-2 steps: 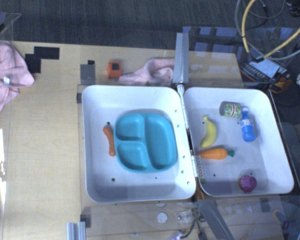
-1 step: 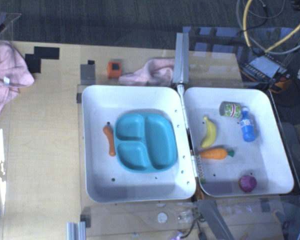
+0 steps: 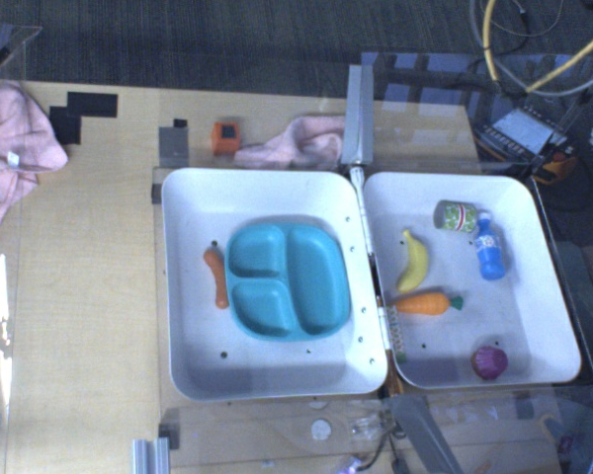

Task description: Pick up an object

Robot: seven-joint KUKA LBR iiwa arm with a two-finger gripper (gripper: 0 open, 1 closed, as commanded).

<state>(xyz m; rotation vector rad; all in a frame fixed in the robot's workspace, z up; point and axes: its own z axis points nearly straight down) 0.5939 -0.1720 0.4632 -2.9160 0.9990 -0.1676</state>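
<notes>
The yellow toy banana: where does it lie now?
The yellow toy banana lies in the right white bin, near its left wall, just above the orange toy carrot.

A pale wooden bench [image 3: 89, 294] carries two white bins, the left bin [image 3: 193, 363] touching the right bin [image 3: 544, 265], with a small orange block [image 3: 225, 136] and a crumpled pink cloth [image 3: 292, 146] just behind the left bin.

The crumpled pink cloth [image 3: 12, 151] at the far left is cut off by the picture's edge; the small green-labelled can [image 3: 457, 216] carries print seemingly too blurred to read.
</notes>
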